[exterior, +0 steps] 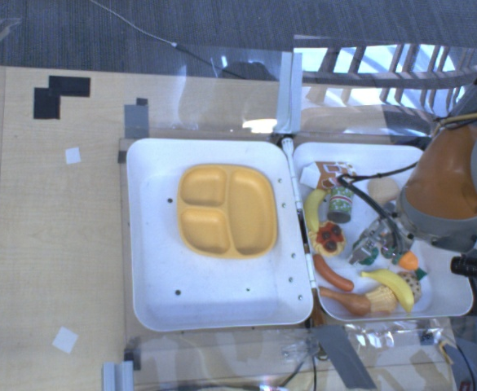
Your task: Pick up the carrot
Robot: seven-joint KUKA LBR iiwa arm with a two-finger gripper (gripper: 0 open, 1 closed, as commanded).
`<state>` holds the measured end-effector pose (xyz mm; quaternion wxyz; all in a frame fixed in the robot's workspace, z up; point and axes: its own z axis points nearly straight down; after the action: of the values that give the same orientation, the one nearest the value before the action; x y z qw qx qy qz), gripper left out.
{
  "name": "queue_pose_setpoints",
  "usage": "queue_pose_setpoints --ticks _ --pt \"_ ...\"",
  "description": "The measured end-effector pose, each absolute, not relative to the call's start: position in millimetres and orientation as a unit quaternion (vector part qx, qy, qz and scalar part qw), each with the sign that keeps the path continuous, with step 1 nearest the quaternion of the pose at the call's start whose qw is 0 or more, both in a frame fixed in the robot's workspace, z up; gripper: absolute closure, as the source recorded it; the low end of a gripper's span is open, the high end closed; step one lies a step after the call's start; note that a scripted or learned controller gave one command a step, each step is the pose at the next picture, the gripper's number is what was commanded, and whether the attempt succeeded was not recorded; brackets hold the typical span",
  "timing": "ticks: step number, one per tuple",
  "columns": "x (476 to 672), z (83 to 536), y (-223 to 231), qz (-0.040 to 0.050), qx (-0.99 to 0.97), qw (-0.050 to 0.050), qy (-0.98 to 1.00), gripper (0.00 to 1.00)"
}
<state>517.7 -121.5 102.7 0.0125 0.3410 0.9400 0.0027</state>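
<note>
Tabletop (50,243): pale wood grain, black square markings at upper left, small pale paper squares scattered. Floor behind: dark blue-grey weave.
Left bin (152,300): white. Plate (226,210) in it: mustard yellow, three compartments, uniform colour.
Right bin (458,300): white.
Contents: banana (393,285) yellow with dark tip; second banana (313,210) yellow-green; carrot (408,261) orange with a green end; sausage (333,274) red-orange; can (339,204) dark green with grey lid; small red item with dark spots (329,236); cone (360,301) brown shading to tan.
Arm (450,182): orange band, grey beyond. Claw (374,247): silver-grey metal.
</note>
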Motion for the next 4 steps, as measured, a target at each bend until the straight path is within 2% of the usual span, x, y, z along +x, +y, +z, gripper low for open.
queue_pose_setpoints --ticks 1,2,3,4 --pt "489.0 140 -170 -0.0009 0.182 0.005 0.983 1.00" --pt "501.2 219 -207 -0.0019 0.048 0.007 0.999 1.00" --pt "492.4 99 -206 -0.0019 0.022 0.008 1.000 1.00" --pt "543.8 187 -205 -0.0024 -0.076 0.008 0.997 1.00"
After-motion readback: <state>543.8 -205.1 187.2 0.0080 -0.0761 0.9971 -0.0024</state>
